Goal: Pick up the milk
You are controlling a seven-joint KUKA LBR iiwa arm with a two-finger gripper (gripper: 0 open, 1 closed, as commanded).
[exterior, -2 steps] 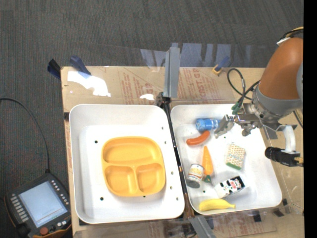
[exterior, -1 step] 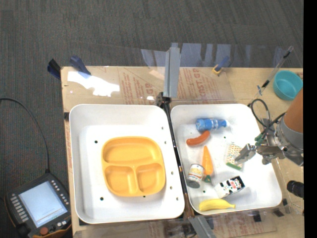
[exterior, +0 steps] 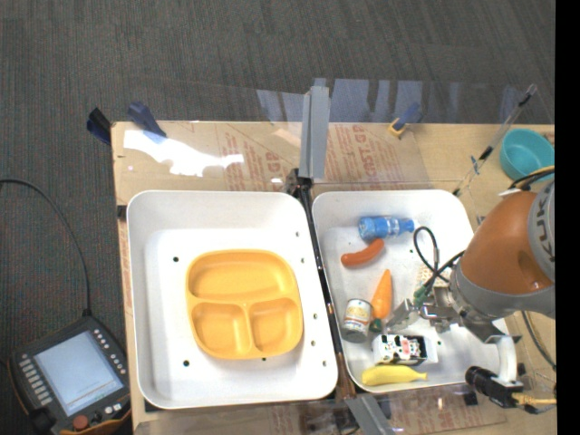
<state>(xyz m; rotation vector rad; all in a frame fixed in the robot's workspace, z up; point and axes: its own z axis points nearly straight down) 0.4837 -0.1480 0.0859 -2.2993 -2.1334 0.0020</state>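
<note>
The two bins [exterior: 145, 243] are white. The left bin contains a yellow-orange divided plate [exterior: 243, 302]. The right bin contains the following items: a blue bottle [exterior: 385, 227]; a red-orange sausage [exterior: 362, 254]; an orange carrot [exterior: 383, 294]; a can [exterior: 357, 318] with a silver top and a green-and-yellow label; a yellow banana [exterior: 393, 376]; and the milk [exterior: 405, 348], a white carton bearing black patches and a small red mark. The arm [exterior: 512, 252] is grey with an orange band. The worktop [exterior: 208, 157] is tan with red printed lettering. A teal bowl [exterior: 527, 152] stands at the right. The floor [exterior: 227, 43] is dark grey carpet.
</note>
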